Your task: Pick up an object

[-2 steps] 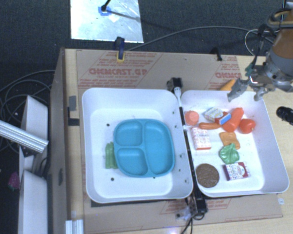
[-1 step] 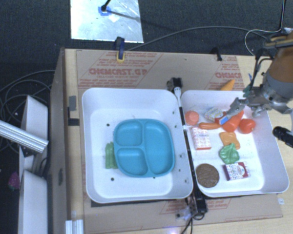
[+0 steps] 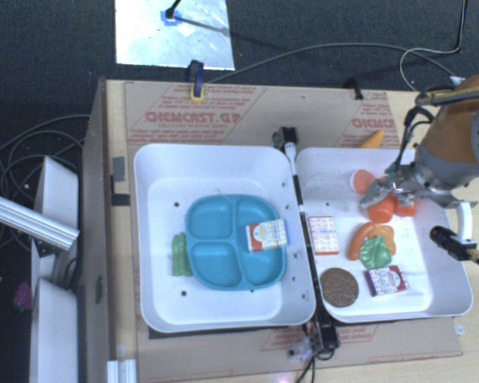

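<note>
Jaws (image 3: 381, 195) over orange toy (image 3: 382, 210), right bin (image 3: 451, 290)

arm (image 3: 463, 134): cut off at right edge of frame | claw (image 3: 387, 191): covers part of orange items (image 3: 383, 210) beneath, finger state unclear | green piece (image 3: 180, 255): partly tucked behind blue tray (image 3: 223, 242), center-left

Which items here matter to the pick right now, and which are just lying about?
In play: end effector; orange toy beneath it.

Lying about: blue divided plate; small carton on it; green piece; brown disc; red packet.
</note>
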Motion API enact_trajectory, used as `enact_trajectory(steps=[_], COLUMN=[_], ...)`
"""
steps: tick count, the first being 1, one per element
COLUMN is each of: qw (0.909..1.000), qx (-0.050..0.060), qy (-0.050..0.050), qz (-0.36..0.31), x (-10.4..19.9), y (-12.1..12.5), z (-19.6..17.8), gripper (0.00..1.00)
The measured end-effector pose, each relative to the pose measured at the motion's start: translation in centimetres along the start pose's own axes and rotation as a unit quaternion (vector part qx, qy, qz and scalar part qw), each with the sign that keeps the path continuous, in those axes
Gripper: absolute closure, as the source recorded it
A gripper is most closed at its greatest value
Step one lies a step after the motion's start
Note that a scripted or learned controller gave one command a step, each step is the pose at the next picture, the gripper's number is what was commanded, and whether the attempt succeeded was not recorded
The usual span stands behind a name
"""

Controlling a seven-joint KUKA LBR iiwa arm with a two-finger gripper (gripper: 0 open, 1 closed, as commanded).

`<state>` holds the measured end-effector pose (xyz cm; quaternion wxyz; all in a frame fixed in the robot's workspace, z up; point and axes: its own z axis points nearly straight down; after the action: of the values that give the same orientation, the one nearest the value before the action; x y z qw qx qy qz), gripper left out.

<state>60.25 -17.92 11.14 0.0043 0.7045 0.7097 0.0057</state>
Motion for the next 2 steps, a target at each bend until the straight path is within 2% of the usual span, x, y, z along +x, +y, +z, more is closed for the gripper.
enact_trajectory(steps=[1, 2], qw=[1.0000, 1.0000], qx=[0.007, 0.007], qy=[-0.001, -0.001], qz=[0.003, 0.003], x=[0.8, 3.3], y=[-3.3, -7.9], z=[2.7, 2.6], gripper=[0.00, 0.00])
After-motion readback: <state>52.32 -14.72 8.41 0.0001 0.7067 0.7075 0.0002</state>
